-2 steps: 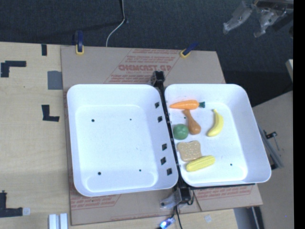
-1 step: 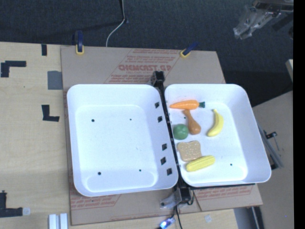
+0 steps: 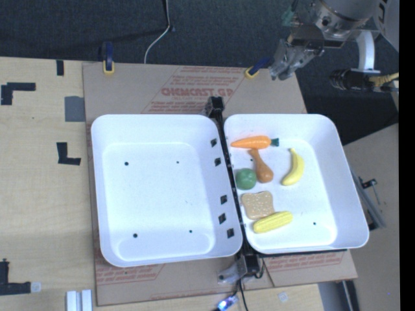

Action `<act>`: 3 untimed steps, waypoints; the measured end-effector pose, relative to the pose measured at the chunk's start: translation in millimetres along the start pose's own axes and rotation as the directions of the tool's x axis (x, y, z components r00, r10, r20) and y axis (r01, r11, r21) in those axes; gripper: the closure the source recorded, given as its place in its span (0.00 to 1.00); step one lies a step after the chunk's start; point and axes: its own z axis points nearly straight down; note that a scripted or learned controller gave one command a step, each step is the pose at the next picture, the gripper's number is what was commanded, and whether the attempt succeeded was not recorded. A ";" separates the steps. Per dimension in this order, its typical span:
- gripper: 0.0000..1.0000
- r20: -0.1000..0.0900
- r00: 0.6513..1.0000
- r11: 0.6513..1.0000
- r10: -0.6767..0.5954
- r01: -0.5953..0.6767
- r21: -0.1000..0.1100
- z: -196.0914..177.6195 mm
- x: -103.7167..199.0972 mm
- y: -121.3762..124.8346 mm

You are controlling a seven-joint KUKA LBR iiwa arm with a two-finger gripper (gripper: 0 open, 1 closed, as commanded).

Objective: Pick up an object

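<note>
Hovering with the claw [image 3: 283, 70] above the desk, beyond the far rim of the right-hand shallow white bin [image 3: 324, 129], grip state impossible to tell, and needing to descend squarely over the curved yellow toy banana [image 3: 294, 168] lying apart inside that bin.

Six toy foods lie in the right bin [image 3: 324, 131]

From the toast [image 3: 258, 203]: ball [image 3: 246, 178], drumstick [image 3: 262, 167] and carrot [image 3: 251, 142] behind, corn [image 3: 272, 222] in front, banana [image 3: 294, 168] right-behind; left bin [image 3: 104, 135] alongside.
</note>
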 end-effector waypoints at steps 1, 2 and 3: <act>1.00 0.002 1.000 1.000 0.001 -0.001 -0.006 47.0 67.3 1.0; 1.00 0.002 1.000 1.000 -0.001 0.001 -0.003 90.8 130.6 1.1; 1.00 -0.001 1.000 1.000 0.000 0.000 -0.018 -29.9 152.8 -98.6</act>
